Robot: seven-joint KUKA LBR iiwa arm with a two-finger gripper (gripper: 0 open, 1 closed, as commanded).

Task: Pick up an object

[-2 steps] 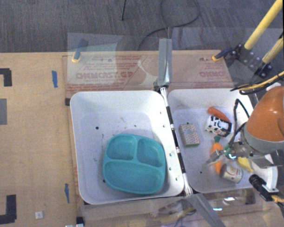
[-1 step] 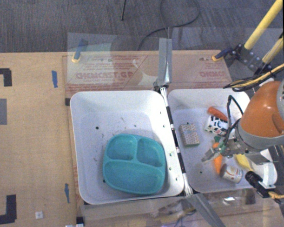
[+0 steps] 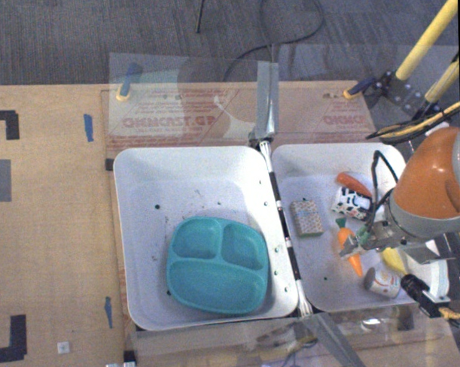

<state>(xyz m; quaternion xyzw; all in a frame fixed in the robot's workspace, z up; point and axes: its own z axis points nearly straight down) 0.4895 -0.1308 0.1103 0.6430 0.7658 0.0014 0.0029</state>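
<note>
Hovers over orange carrot toy [image 3: 348, 250] in right bin [image 3: 316, 289]; gripper [image 3: 365, 238] spread unclear. Probably light, hard, slick plastic; best pinched mid-body, across the width.

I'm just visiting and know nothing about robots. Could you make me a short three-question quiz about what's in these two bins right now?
1. True or false: the teal divided plate lies in the left bin.
2. Which bin is the gripper over? A) left B) right C) neither
3. Fill in: the small rectangular sponge lies near the right bin's ____ wall, the one beside the divider.

Key
1. True.
2. B. It hovers by the orange carrot-like toys, among the small objects there.
3. Left.
</note>
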